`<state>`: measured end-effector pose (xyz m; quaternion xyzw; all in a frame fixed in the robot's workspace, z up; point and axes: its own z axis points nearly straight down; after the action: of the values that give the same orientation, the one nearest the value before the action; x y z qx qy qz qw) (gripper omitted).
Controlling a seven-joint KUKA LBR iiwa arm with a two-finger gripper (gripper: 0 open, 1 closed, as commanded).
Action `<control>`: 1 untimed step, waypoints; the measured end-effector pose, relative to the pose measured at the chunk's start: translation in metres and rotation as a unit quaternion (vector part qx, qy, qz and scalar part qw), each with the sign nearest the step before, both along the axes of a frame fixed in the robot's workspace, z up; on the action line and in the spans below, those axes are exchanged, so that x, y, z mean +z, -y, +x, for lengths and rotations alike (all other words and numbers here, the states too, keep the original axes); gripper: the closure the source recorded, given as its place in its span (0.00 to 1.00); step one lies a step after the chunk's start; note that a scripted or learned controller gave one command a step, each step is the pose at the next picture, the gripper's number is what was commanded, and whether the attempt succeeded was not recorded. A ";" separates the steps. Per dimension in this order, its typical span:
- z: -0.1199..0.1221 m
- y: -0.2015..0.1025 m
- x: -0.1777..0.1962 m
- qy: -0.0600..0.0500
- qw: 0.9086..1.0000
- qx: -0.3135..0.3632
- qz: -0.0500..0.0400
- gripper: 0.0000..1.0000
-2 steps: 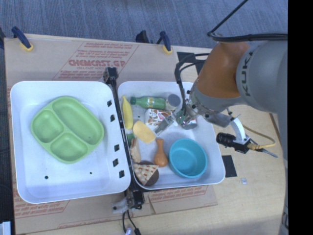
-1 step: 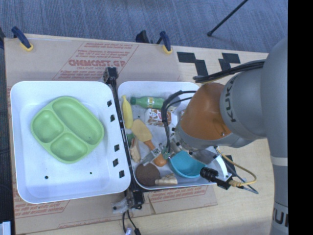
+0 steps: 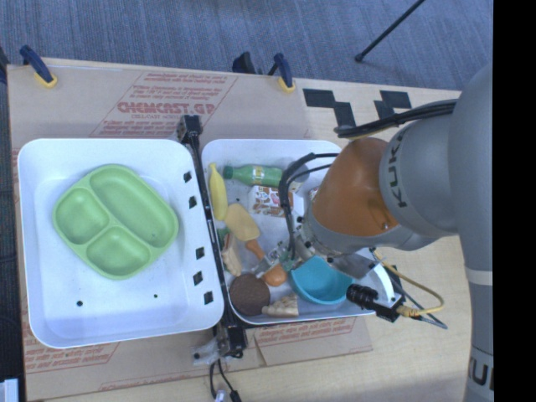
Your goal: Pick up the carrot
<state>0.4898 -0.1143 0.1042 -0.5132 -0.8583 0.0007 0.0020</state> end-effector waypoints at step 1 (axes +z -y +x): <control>0.021 -0.063 0.121 0.000 0.977 -0.215 -0.001 1.00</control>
<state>0.5107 -0.0518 0.2249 -0.6853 -0.7282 0.0010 0.0014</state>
